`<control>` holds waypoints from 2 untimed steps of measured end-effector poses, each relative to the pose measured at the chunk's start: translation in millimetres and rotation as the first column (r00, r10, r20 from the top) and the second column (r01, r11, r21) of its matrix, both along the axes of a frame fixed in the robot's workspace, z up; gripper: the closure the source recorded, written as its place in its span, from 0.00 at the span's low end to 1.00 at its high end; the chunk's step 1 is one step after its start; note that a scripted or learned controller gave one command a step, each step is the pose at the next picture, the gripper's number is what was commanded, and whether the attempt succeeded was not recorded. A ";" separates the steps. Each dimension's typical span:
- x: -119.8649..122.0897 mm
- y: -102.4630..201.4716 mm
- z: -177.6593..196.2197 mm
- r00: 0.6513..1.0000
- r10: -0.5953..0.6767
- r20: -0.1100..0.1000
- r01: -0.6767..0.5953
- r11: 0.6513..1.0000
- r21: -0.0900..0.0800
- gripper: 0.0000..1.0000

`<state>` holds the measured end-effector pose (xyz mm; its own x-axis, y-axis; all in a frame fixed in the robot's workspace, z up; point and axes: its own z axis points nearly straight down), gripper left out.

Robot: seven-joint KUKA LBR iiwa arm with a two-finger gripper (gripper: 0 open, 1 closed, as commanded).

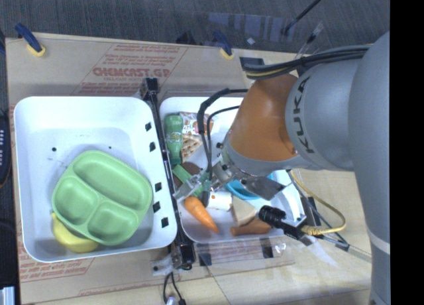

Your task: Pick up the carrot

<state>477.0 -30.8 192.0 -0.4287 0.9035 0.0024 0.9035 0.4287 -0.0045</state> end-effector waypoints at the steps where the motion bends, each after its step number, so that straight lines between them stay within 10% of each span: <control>1: -1.3 -13.4 -1.0 0.995 0.096 -0.005 -0.096 0.995 0.002 0.00; 2: -1.4 -11.5 -1.1 0.983 0.183 -0.007 -0.183 0.983 0.004 0.00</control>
